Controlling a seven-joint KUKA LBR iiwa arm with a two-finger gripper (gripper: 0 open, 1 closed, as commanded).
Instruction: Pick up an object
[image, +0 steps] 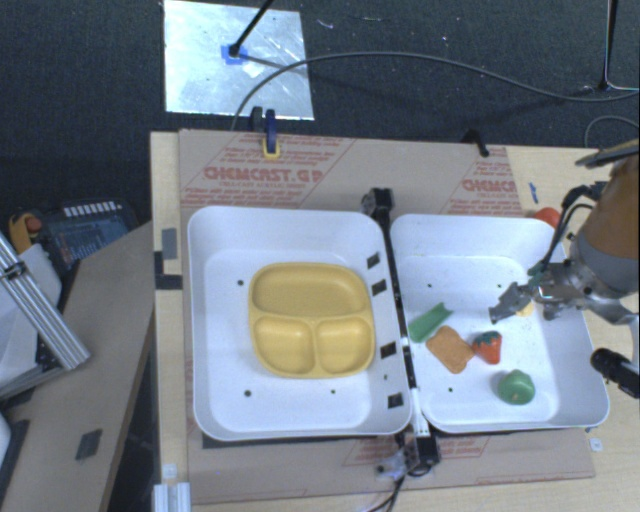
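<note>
Two shallow white bins sit side by side on the desk (330, 160), over a sheet of printed cardboard. The left bin (215, 300) carries a yellow divided tray (310, 318), which lies near the bin's middle with its three compartments facing up.

The right bin (460, 250) holds the loose objects, gathered toward its front half. A green elongated piece (429, 321) lies closest to the divider between the bins. Just in front of it is an orange flat piece (451, 349), and a small red object (488, 346) sits just beside that. A green rounded object (517, 386) rests nearer the bin's front right corner, apart from the others.

The arm reaches in over the right edge of that bin, and the tool (512, 302) hangs above the bin's right half, behind the red object. Its fingers appear slightly spread, with nothing between them.
</note>
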